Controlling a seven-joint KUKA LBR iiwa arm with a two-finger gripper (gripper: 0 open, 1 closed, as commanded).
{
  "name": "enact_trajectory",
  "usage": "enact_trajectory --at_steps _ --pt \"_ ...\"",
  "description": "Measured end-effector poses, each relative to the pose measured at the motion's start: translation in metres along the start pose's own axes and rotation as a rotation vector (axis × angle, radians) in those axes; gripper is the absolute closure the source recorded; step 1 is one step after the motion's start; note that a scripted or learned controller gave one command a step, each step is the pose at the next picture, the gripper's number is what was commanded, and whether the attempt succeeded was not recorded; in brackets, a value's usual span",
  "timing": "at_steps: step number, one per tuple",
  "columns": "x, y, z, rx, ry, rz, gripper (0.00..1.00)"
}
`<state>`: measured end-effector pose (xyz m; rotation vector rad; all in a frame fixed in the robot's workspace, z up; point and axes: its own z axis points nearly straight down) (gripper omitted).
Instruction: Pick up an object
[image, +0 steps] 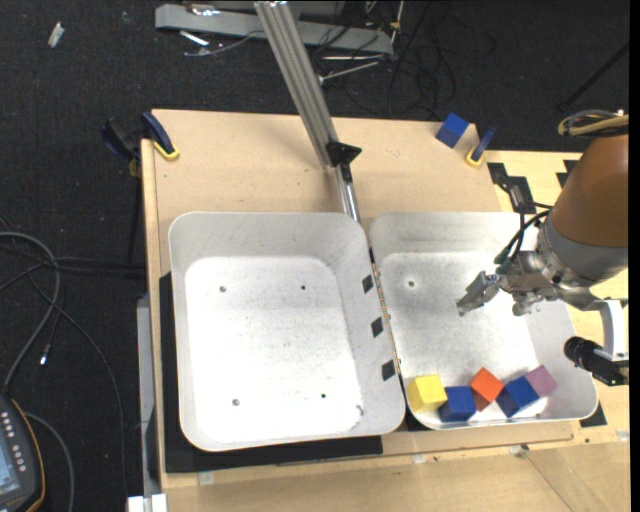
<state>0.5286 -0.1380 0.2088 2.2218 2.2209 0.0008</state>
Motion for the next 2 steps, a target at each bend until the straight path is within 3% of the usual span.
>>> enact_trajectory --at_steps 1,2 --pt "-0.047 0.002 -0.005 -0.002 -0.004 0.004 0.00" --pt "0.001 0.019 -0.077 -0.009 -0.001 -0.009 0.00"
